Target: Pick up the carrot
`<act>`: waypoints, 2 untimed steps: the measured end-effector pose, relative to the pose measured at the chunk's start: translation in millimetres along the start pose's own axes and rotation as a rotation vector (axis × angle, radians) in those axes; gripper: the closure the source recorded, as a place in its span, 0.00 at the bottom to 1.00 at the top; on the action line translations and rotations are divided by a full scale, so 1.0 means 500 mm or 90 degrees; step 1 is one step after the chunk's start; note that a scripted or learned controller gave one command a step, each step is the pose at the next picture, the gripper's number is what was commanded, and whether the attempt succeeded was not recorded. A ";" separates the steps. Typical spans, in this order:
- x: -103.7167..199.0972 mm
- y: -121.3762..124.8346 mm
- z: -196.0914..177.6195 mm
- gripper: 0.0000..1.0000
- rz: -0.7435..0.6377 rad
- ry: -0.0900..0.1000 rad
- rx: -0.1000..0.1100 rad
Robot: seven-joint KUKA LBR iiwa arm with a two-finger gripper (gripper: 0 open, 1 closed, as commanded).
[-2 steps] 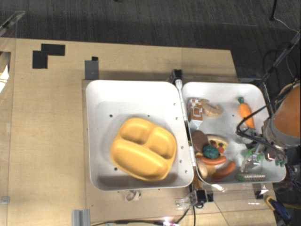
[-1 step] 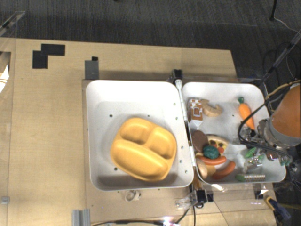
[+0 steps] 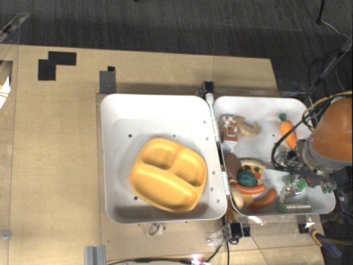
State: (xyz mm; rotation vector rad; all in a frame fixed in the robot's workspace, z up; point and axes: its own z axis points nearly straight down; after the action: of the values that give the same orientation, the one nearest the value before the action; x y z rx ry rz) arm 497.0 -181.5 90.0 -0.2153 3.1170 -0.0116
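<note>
**Carrot waits near the back of the right bin**

The carrot (image 3: pixel 286 129) lies in the right bin (image 3: pixel 265 105), close to its far wall and near the right side. We start with the big things. The left bin (image 3: pixel 116 148) holds one big yellow bread-like lump (image 3: pixel 168 173), which fills much of its floor. The right bin is crowded with little play foods, likely dropped in loose, so they lie any which way. The arm (image 3: pixel 333 134) comes in from the right and hangs over the right side of this bin, just beside the carrot. We think it sits there to get ready for a grab. The gripper (image 3: pixel 298 175) is low in a tangle of wires, and we cannot tell how it is set.

Nearer the front lie a red sausage (image 3: pixel 251 190) and a green-blue ball (image 3: pixel 247 178).

The carrot is small. Its long side runs from back to front, a bit slanted. Its green top points to the far wall, and its orange tip points toward the front and the arm.
</note>
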 end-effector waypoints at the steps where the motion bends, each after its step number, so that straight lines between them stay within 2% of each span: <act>1: -0.010 0.000 -0.026 1.00 -0.002 -0.008 0.002; 2: -0.009 0.000 -0.025 0.00 -0.002 -0.007 0.002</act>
State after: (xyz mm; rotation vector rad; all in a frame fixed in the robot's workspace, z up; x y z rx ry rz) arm 501.2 -180.7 102.7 -0.2201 3.1051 -0.0154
